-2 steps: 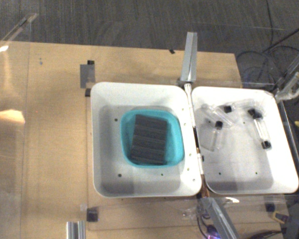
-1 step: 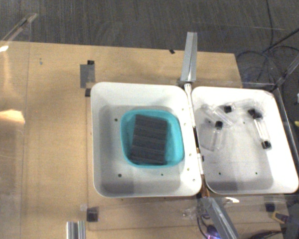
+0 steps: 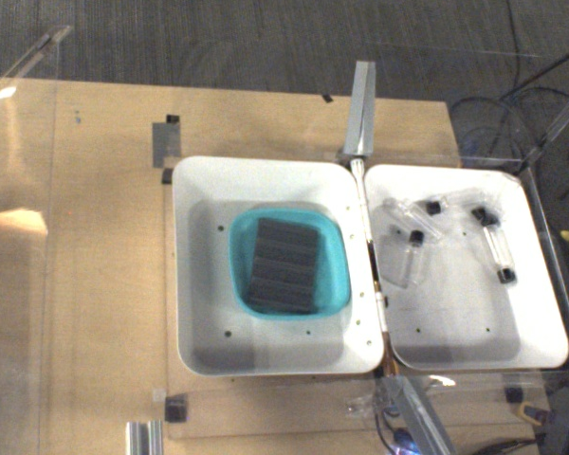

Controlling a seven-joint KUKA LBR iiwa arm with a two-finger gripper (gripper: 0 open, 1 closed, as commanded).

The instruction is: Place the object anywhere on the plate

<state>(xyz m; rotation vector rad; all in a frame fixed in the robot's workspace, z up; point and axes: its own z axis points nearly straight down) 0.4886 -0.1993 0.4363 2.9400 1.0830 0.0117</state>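
dark ribbed block (image 3: pixel 284 267) flat on teal plate (image 3: pixel 337 263) | left bin (image 3: pixel 199 254) | clear tubes (image 3: pixel 498 245) right bin (image 3: pixel 541 311)

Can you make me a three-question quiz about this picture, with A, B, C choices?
1. Where is the dark ridged block?
A. on the turquoise plate
B. in the right bin
C. on the wooden bench

2. How many white bins are there?
A. one
B. two
C. four

3. How do the clear tubes sit?
A. standing up
B. stacked in a tower
C. lying flat

Answers: A, the block lies on the plate in the left bin; B, two bins sit side by side; C, the tubes lie scattered on the right bin's floor.
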